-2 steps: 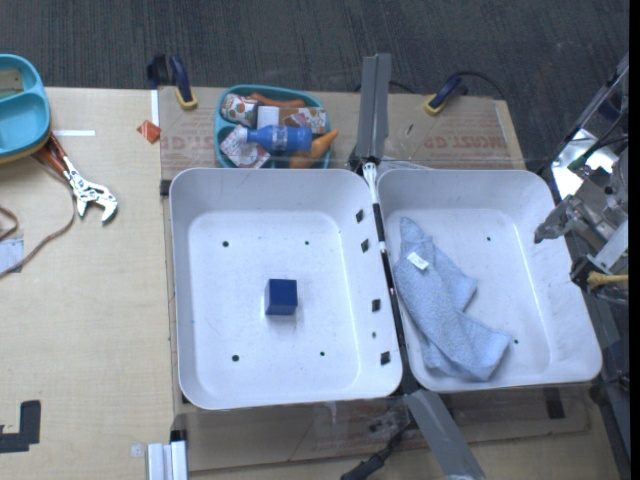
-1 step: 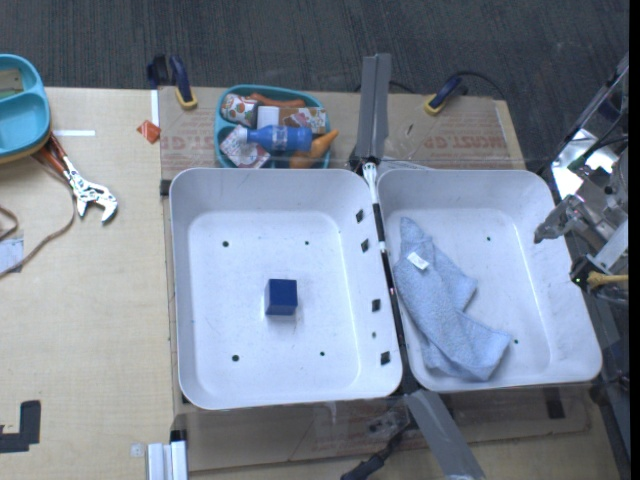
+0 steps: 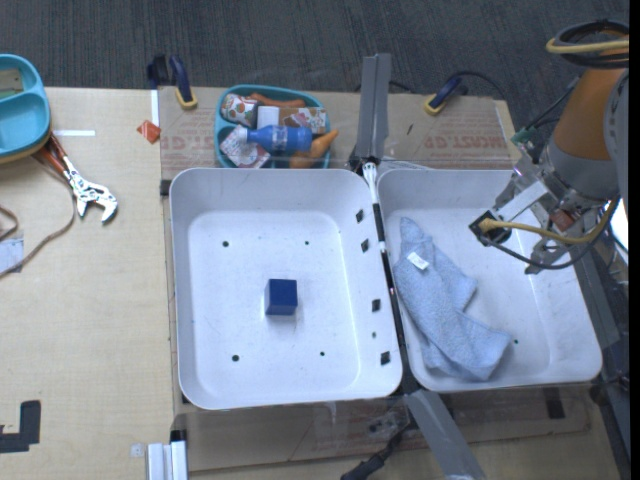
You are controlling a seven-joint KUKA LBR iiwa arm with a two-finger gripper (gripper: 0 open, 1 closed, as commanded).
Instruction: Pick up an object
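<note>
Nothing picked yet.
Your gripper [image 3: 548, 230] hangs over right bin [image 3: 560, 368], state unclear; cloth [image 3: 445, 313], blue block [image 3: 282, 296] untouched.

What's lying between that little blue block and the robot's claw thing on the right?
In the camera view, the bins' divider and a crumpled blue cloth lie between the blue block and the tool.

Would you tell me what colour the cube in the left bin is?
The cube is dark blue, seen clearly in the camera view.
</note>
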